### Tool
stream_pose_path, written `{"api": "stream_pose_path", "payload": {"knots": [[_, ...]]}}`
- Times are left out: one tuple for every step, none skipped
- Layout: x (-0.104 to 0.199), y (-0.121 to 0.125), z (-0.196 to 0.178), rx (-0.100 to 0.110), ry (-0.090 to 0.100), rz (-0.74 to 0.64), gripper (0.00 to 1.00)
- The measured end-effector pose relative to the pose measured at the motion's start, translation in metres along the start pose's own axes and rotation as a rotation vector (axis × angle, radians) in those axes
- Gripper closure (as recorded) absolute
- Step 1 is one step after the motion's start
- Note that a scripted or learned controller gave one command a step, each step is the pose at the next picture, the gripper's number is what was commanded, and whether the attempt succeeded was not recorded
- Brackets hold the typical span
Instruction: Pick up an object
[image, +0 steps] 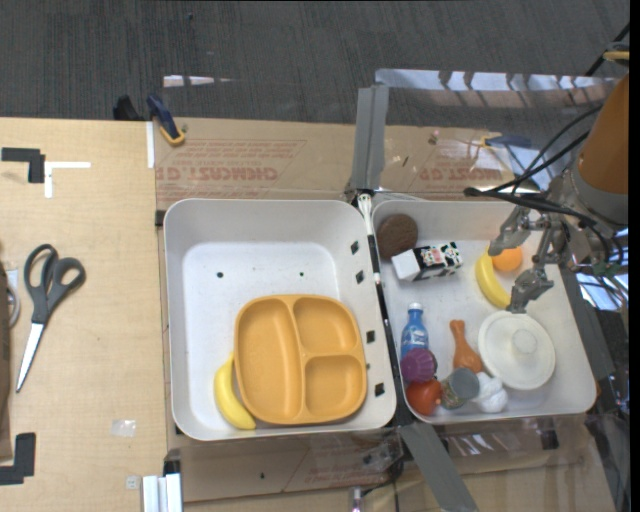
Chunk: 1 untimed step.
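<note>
My gripper (520, 262) hangs over the far right part of the right bin (580, 400), fingers spread, so it is open. A small orange (508, 259) and a yellow banana (489, 284) lie just beside and below the fingertips, and nothing is held. The same bin holds a brown ball (397, 233), a black-and-white box (428, 261), a blue bottle (415, 330), a purple piece (418, 363), a red tomato (424, 397), an orange drumstick (462, 345), a grey can (461, 385) and a round white lid (517, 350).
The left bin (200, 260) holds a yellow divided plate (300, 358) with a second banana (230, 397) tucked against its left edge. Scissors (45, 290) lie on the wooden bench at far left. A blue clamp (165, 120) sits on the cardboard behind the bins.
</note>
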<state>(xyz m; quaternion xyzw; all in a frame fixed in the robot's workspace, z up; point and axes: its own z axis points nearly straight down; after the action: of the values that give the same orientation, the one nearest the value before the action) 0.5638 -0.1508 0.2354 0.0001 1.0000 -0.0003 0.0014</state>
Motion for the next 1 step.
{"api": "stream_pose_path", "payload": {"knots": [[-0.0343, -0.0524, 0.1337, 0.001, -0.004, 0.083, 0.00]]}}
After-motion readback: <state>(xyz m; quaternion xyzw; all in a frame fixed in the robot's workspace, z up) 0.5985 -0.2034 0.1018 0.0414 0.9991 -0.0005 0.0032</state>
